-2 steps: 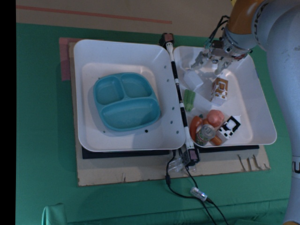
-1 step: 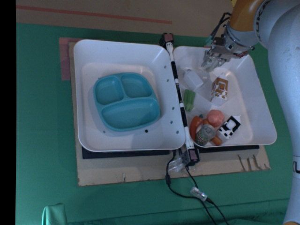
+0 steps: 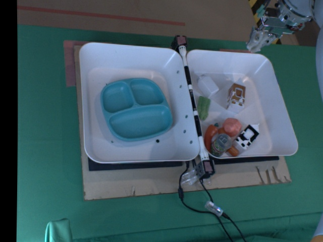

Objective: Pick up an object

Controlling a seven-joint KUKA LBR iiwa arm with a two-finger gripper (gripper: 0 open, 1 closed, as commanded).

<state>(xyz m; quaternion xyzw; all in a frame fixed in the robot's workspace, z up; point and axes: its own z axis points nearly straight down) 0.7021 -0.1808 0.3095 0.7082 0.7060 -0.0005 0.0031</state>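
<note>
Claw [image 3: 257,43] hung over right bin's [image 3: 282,120] far rim; open or closed, couldn't tell. Toys sat bunched at near edge w/ a green piece [image 3: 203,107] by the divider. Risk: crowding could cause a slip or double grab.

A teal plastic divided plate [image 3: 136,109] lies in the left shallow white bin [image 3: 96,59]. Small toys cluster in the right white bin [image 3: 275,84], with the two-finger gripper [image 3: 256,43] above its far rim.
</note>
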